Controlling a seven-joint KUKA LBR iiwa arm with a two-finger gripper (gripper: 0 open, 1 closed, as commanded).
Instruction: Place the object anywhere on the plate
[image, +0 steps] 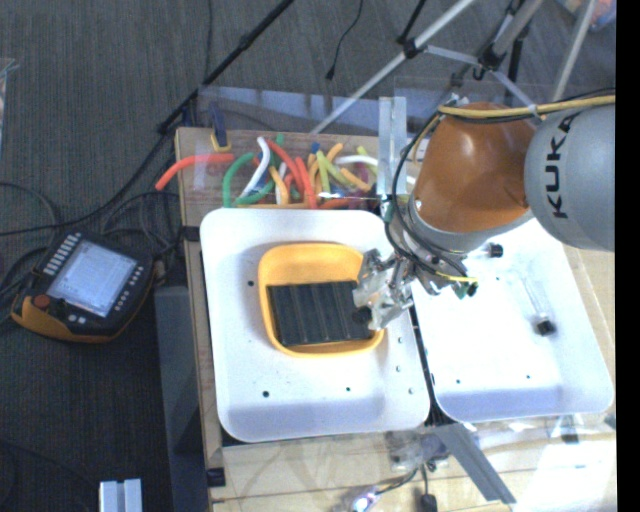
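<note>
Dark carpeted floor is seen around a wooden counter (300, 470) that carries two shallow white bins side by side. A teach pendant (85, 285) lies on the floor at the left, with cables running to it. A heap of coloured flexible tubes (290, 170) is seen along the counter's far edge, behind the left bin (300, 400).

In the left bin a yellow plate (275, 270) with a raised rim is set, and a dark ribbed slab (315, 312) is seen lying flat inside it, well within the rim; this is taken to be the task's object, though that cannot be confirmed. If so, the placing is judged done or nearly done. A small dark item (543, 325) and a clear one just above it are seen in the right bin (520, 385); too small to identify.

The arm is reached in from the right, orange band above the wrist. The tool (383, 292) is positioned over the plate's right rim, just beside or touching the slab's right edge. How far the tool is open cannot be told, and no hold on anything can be confirmed.

Handling, as judged: the slab is expected to be light, flat and fairly stiff, ribs giving some grip. It is best taken across a short edge or a narrow side, since its flat face offers nothing to pinch. The rim is likely to get in the way of a low approach.
</note>
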